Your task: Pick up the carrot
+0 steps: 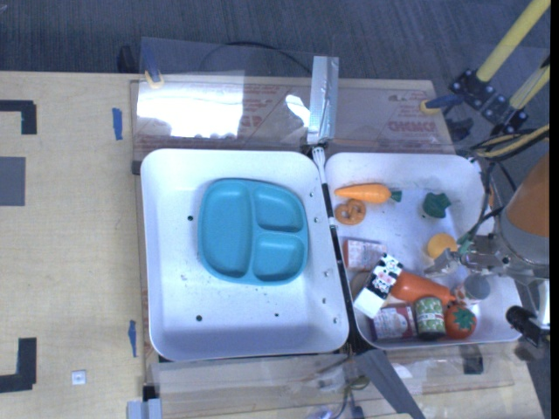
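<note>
Nearby, carrot [364,194] above orange fruit [350,211], green toy [435,204] rightward, claw [476,264] state unclear.

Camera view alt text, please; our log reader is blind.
The carrot lies untouched at the far edge of the right bin, among other toy foods, while the gripper sits low near that bin's right side. The left bin holds a blue divided plate.
</note>
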`<state>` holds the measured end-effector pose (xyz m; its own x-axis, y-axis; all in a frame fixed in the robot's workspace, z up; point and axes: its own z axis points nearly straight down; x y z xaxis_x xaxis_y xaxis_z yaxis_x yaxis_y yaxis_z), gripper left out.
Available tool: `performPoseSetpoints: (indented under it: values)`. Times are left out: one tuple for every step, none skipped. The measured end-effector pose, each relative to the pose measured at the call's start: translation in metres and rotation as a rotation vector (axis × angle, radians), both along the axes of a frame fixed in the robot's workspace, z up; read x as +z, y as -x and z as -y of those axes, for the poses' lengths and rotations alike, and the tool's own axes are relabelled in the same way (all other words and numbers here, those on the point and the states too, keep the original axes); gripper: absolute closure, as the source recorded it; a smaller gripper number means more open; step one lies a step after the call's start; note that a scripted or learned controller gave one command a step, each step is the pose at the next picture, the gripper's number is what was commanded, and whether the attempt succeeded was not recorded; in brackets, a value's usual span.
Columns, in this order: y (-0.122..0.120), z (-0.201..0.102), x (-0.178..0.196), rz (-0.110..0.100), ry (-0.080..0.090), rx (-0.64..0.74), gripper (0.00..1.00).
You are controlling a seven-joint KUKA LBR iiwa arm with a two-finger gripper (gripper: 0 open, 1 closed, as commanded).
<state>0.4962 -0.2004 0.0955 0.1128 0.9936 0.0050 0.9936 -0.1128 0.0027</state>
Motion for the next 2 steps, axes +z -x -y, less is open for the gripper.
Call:
performPoseSetpoints:
  values:
    - [-0.050, 0.017, 0.083, 0.003, 0.008, 0.095, 0.00]
    - [-0.054, -0.025, 0.083, -0.006, 0.003, 0.222, 0.00]
